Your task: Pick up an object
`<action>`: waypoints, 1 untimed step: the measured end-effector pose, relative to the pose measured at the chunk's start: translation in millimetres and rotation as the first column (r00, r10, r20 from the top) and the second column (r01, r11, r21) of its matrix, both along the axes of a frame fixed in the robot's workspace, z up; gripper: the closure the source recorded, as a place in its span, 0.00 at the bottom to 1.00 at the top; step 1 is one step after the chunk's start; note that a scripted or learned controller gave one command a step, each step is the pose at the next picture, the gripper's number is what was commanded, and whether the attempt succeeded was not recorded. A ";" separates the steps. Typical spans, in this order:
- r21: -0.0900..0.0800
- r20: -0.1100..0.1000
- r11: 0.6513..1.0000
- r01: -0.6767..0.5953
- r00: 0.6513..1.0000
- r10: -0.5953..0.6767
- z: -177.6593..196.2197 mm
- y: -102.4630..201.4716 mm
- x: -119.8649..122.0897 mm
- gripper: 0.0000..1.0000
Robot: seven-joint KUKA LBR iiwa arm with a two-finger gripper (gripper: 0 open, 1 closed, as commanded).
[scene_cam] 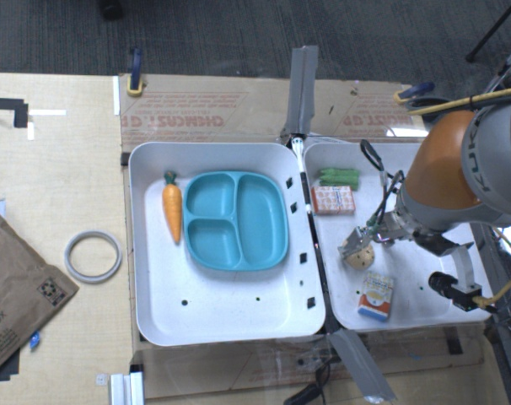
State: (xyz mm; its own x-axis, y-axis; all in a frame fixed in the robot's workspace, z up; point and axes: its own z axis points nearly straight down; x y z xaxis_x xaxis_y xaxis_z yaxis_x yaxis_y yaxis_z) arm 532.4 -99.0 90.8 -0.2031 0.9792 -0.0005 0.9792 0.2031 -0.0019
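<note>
My gripper [357,245] is low in the right bin [407,306], its tips right at a small tan round object [362,257]. Whether the object sits between the tips cannot be told. Behind it lie a red-and-white packet [333,199] and a green item [338,176]. A small white, orange and blue carton [375,299] lies in front of the gripper. In the left bin [154,251] a teal divided plate [237,219] rests beside a toy carrot [172,208].
A roll of tape [93,255] and a brown cardboard box [15,298] sit on the bench left of the bins. A divider [304,218] separates the two bins. The arm's orange band [445,171] hangs over the right bin's far right side.
</note>
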 end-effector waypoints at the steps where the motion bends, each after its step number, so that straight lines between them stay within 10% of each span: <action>1: -0.002 0.004 1.000 0.002 1.000 -0.002 11.1 -1.6 1.3 1.00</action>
